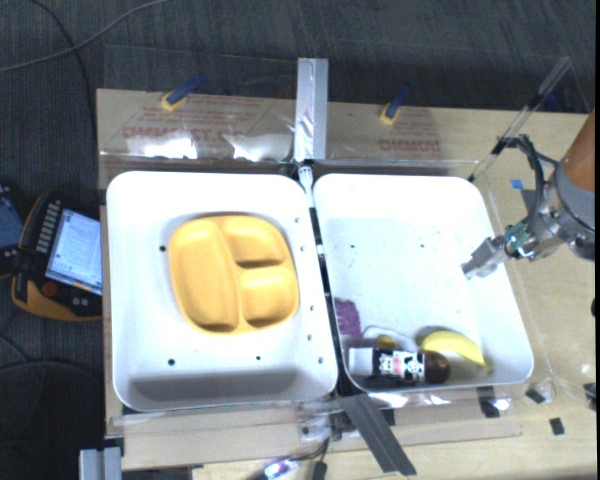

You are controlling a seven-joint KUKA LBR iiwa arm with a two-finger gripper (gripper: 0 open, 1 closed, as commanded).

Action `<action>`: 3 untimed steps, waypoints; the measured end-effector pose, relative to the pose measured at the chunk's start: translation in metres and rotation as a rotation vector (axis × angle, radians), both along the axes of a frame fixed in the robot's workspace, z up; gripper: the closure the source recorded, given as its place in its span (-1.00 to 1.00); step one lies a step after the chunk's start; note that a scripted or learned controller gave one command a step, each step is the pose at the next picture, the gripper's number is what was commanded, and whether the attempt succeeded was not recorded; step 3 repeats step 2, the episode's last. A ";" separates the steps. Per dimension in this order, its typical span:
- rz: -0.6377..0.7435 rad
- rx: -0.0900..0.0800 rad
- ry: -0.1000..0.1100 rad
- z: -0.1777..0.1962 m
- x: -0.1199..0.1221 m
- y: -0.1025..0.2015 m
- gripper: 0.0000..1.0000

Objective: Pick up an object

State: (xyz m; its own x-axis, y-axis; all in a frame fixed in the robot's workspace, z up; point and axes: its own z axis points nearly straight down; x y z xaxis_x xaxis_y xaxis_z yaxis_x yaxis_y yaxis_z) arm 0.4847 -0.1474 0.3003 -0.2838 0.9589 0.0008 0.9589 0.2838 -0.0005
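Note:
In the right bin (410, 208), along its near wall, lie a dark bottle with a black and white label (400, 366), a yellow banana (454, 347) just right of it, and a small purple item (348, 317) by the bin's left wall. My gripper (480, 260) hovers at the right rim of that bin, above and to the right of the banana, apart from every object. Nothing sits between its tips. The left bin (140, 268) holds a yellow divided plate (235, 271).
A clear plastic sheet with tape and blue and yellow clips (190, 90) lies behind the bins. A handheld controller (55, 258) rests on the floor to the left. A metal divider strip (311, 108) stands between the bins at the back.

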 end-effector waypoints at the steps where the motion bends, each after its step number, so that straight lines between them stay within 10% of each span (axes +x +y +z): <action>1: 0.275 0.001 0.001 -0.092 0.048 0.072 1.00; 3: 0.335 0.001 0.000 -0.039 0.010 0.088 1.00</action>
